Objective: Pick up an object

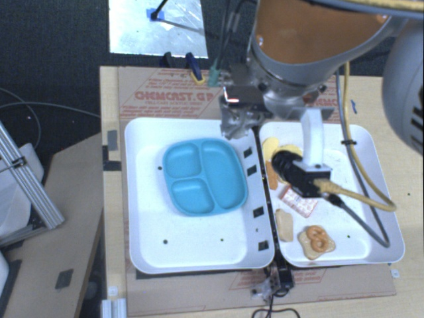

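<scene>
Over the white dividing rim between the two bins, the grey metal hand (237, 126) is hanging; its opening cannot be told. At five o'clock from it, a pretzel-shaped tan pastry (317, 241) is lying in the right shallow white bin (374, 177), while at seven o'clock a blue three-compartment plastic tray (203, 176) is sitting in the left shallow white bin (142, 177).

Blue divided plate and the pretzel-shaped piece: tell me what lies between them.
In the camera view, the raised divider where the two bins meet runs between the blue divided plate and the pretzel-shaped piece, with a pale tan piece just right of it.
</scene>
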Robot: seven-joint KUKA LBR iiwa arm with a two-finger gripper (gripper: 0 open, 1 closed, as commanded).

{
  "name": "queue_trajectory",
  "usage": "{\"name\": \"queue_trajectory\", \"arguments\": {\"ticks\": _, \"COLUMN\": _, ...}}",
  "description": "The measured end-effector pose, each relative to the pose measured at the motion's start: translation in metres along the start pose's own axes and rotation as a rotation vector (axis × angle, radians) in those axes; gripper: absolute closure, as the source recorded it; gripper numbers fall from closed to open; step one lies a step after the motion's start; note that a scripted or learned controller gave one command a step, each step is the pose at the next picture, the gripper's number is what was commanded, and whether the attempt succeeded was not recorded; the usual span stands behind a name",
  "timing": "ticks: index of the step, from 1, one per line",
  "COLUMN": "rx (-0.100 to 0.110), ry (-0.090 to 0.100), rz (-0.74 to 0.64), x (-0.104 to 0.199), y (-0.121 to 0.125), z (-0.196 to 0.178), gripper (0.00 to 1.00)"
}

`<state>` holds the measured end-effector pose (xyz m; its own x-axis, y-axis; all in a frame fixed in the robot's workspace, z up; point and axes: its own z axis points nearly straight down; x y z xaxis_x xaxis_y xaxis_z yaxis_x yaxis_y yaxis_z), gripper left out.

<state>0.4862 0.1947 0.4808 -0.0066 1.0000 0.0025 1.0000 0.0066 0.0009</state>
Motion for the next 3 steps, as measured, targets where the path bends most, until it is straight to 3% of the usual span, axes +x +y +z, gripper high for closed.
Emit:
{"name": "queue_trajectory", "arguments": {"ticks": 1, "rx": 0.007, "ry": -0.005, "rz": 0.006, "x": -0.001, "y": 0.000, "z": 0.101, "gripper": 1.00}}
{"name": "queue_trajectory", "arguments": {"ticks": 2, "rx": -0.002, "ry": 0.000, "rz": 0.002, "x": -0.001, "y": 0.001, "z": 0.085, "gripper": 1.00}}
{"name": "queue_trajectory", "arguments": {"ticks": 3, "rx": 0.013, "ry": -0.007, "rz": 0.004, "x": 0.038, "y": 0.036, "z": 0.269, "gripper": 1.00}}
